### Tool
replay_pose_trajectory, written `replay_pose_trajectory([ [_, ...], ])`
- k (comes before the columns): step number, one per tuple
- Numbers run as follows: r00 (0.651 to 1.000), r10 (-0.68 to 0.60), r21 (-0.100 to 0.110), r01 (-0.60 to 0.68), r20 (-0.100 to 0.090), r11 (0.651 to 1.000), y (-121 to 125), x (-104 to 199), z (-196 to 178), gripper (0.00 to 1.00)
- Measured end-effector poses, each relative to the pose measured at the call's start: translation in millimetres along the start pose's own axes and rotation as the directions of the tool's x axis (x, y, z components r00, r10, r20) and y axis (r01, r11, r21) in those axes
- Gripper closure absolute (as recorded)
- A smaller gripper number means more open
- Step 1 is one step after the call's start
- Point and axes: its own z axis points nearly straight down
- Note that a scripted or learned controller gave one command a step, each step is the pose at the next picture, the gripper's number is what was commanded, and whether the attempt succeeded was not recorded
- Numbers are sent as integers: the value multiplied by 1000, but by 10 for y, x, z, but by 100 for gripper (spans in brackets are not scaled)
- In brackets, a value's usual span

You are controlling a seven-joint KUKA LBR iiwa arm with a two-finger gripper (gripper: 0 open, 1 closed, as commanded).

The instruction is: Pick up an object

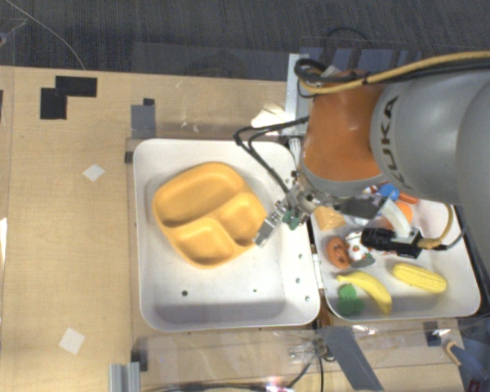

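A yellow divided plate [207, 213] lies in the left bin [159, 300]. The gripper [269, 225] hangs at its right rim; whether its jaws are spread cannot be told. The plate looks light, stiff and slick, best pinched at its thin rim

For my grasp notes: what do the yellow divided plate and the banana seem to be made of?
The yellow divided plate looks like moulded plastic, matte to slightly glossy: one even colour, soft rounded compartment edges. The banana is probably a plastic toy: uniform bright yellow, smooth skin, though it is small in the view.
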Motion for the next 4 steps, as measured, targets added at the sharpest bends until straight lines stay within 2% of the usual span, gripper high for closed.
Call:
replay_pose_trajectory([
  [1, 942, 337, -20, -336, 12, 941, 187, 302, 736, 0],
  [2, 901, 433, -20, -434, -8, 901, -44, -89, 450, 0],
  [3, 703, 711, -13, -711, 11, 703, 702, 136, 830, 0],
  [4, 372, 928, 54, -927, 22, 370, 905, 25, 836, 0],
])
